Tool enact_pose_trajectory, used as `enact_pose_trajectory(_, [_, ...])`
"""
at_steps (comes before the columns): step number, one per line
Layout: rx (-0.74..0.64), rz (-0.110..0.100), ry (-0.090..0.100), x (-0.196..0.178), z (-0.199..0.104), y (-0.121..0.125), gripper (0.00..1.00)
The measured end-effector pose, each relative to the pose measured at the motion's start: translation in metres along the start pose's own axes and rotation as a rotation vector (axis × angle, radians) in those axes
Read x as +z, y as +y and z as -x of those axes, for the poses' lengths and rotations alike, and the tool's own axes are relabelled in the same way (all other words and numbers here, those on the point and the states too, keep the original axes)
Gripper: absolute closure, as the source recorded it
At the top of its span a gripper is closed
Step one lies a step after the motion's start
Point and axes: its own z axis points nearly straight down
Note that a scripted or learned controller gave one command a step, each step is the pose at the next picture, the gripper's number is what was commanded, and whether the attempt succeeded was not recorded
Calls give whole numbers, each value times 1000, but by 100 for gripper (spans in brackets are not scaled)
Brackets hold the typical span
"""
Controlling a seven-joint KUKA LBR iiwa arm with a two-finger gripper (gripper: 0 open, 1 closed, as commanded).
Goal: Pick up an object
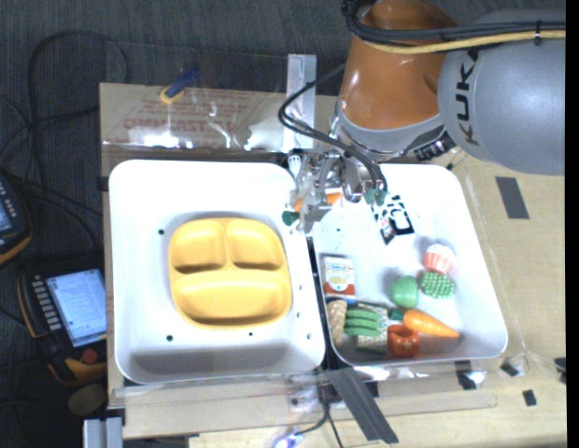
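The arm is hanging over the top left corner of the right bin (476,250), with the gripper (319,194) sitting right at the wall between the two bins. Honestly can't tell what state it's in, it's a tangle of metal and cables from here. The toys are all piling up at the near end of that bin: a carrot (430,324), a green ball (405,291), a small carton (338,276), a cupcake (440,258). A yellow divided plate (230,271) is lying in the left bin (140,194).
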Motion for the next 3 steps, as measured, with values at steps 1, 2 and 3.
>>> enact_pose_trajectory(1, [-1,0,-3,-10,1,1,100])
enact_pose_trajectory(2, [0,1,-6,-19,2,1,100])
enact_pose_trajectory(3, [-134,-1,0,-19,-85,-5,100])
